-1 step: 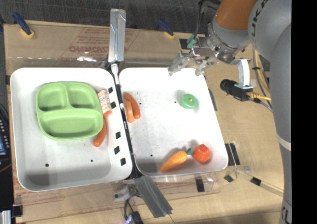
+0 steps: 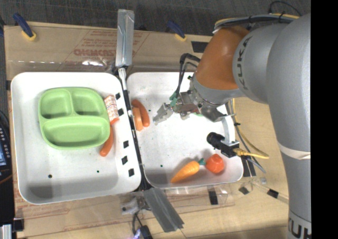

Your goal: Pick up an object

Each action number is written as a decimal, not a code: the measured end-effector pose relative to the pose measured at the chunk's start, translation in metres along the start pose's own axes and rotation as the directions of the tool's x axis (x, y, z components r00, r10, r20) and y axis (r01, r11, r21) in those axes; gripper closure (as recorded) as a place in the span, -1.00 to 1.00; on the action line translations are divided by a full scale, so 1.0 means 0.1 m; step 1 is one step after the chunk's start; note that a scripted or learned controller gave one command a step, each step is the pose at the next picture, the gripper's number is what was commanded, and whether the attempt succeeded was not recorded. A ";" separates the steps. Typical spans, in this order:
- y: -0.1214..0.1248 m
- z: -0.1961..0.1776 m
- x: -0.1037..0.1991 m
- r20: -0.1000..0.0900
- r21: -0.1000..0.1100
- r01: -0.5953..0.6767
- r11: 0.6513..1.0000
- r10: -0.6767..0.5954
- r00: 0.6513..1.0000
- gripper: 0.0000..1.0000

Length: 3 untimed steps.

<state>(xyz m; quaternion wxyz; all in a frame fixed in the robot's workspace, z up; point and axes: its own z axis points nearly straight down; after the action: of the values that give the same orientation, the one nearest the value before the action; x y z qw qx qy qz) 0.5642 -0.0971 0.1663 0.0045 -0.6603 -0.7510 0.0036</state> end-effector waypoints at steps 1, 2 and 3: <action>0.11 0.27 0.01 0.000 -0.003 0.233 0.973 -0.233 0.973 -1.00; 0.13 -0.23 0.54 0.003 -0.006 0.143 0.990 -0.143 0.990 -1.00; 0.13 -0.23 0.54 0.003 -0.005 0.142 0.990 -0.142 0.990 -1.00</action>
<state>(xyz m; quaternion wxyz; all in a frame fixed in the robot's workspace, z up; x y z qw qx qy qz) 0.5702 -0.0422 0.1889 0.0021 -0.6052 -0.7961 0.0020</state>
